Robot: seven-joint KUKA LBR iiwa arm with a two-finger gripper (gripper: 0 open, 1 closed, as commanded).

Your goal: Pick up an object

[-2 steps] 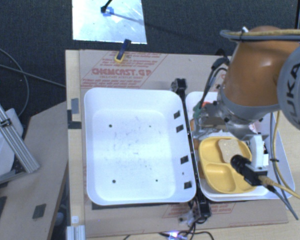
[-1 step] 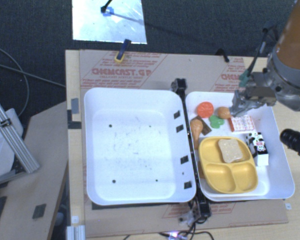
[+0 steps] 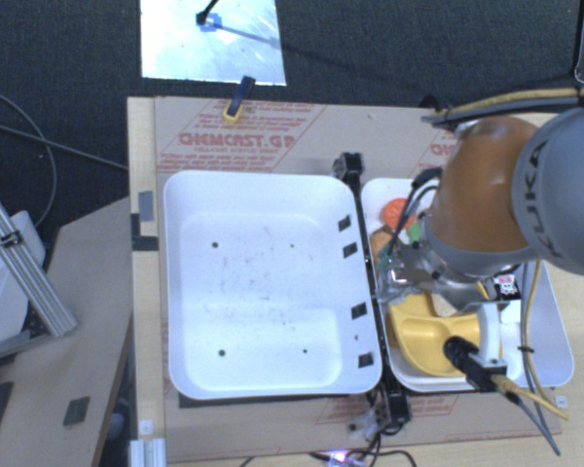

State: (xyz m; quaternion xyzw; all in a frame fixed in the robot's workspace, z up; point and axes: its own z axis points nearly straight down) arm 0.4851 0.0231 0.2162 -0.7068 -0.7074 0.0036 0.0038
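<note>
My hand (image 3: 401,272) is down in the right bin (image 3: 557,360), near that bin's left wall. My own wrist and the orange band above it cover it from the camera, so I cannot tell whether it is apart or together, and I cannot see anything held in it.

Just below my hand, at the near left of this bin, lies a yellow object (image 3: 419,346) with a smooth, rounded shape. My wrist hides its upper edge, so I cannot tell whether my hand is touching it. At the far end of the same bin an orange object (image 3: 393,209) peeks out beside my arm, close to the left wall. To the right of my wrist sits a small white piece with dark and red marks (image 3: 506,285); it is too small to make out.

A row of black clips (image 3: 351,251) runs along the seam where the two bins meet. The left bin (image 3: 263,285) sits touching the right one, its white floor showing faint scuffs and a few small dark dots.

Both bins rest on a sheet of cardboard with red lettering (image 3: 238,140), which lies on the surface (image 3: 88,290). At the cardboard's far edge is a small yellow-and-blue item (image 3: 237,99), and beyond it a shiny square sheet (image 3: 212,29) on the dark floor. A metal frame (image 3: 19,261) stands at the far left.
</note>
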